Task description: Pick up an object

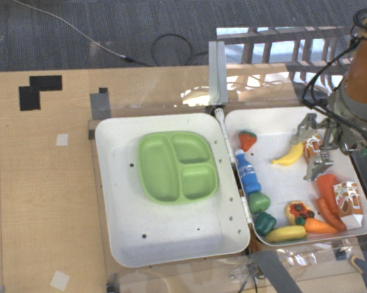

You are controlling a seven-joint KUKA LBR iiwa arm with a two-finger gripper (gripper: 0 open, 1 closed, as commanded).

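My gripper (312, 146) hangs over the right part of the right bin (268, 124), its two metal fingers (307, 125) spread apart, so it is open. A small orange-and-white packet (312, 148) lies between the fingers; I cannot see either finger touching it. A yellow banana (288, 156) lies just left of the gripper. An orange carrot (327, 191) and an orange-and-white carton (348, 198) lie just below it.
The right bin also holds a strawberry (247, 139), a blue bottle (247, 173), two green vegetables (259, 202), a yellow fruit (285, 233), a small pizza-like toy (298, 211) and another carrot (319, 226). A green divided plate (177, 165) sits in the left bin (124, 237).
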